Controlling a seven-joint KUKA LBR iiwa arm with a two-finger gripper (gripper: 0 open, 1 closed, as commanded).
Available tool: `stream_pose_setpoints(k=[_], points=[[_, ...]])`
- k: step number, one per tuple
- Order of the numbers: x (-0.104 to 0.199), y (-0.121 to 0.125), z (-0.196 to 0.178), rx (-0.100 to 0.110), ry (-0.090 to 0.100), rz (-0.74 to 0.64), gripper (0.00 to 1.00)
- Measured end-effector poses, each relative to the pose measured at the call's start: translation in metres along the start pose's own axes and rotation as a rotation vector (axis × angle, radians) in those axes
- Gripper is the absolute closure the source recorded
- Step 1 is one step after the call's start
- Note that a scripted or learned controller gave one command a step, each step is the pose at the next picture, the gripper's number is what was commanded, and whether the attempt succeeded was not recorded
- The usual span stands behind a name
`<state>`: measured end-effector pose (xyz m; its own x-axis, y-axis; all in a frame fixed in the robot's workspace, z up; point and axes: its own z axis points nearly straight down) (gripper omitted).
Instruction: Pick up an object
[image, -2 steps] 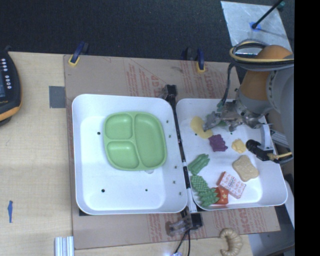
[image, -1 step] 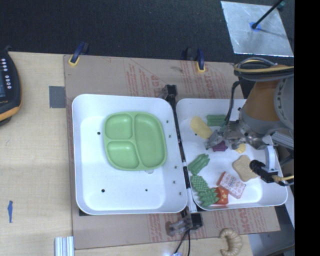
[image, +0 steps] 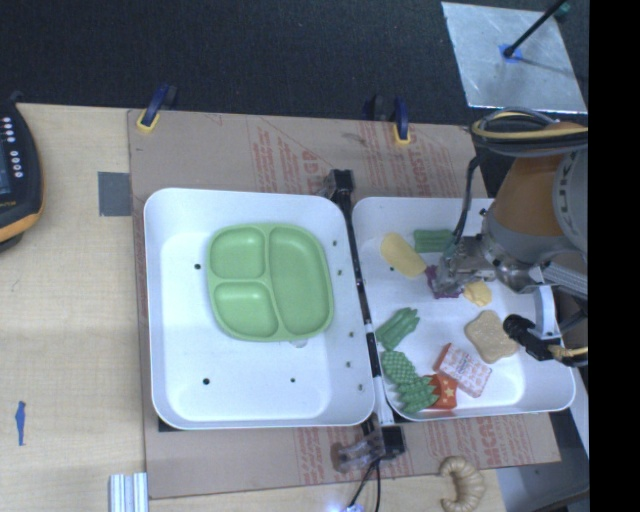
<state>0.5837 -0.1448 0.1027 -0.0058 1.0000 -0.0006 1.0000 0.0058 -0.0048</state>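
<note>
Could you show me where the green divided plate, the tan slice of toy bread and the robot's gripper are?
Green divided plastic plate (image: 270, 281): camera view, centre ridge.
Tan toy bread slice (image: 488, 336): camera view, middle.
Gripper (image: 449, 280): camera view, its tip.

You are looking at faint red printing running across the brown cardboard sheet (image: 250, 150) under the two bins, but its letters are showing too blurred to read. The red-and-white packet (image: 465, 368) in the right bin (image: 560, 395) is carrying markings too small to make out.

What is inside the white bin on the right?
The right bin holds toy food: a yellow piece, green pieces, a tan slice and a red-and-white packet. The gripper covers whatever lies beneath it.
</note>
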Motion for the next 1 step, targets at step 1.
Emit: stream_pose_setpoints(k=[1], points=[[0.0000,-0.0002,0.0005,0.001,0.000,-0.001,0.00]])
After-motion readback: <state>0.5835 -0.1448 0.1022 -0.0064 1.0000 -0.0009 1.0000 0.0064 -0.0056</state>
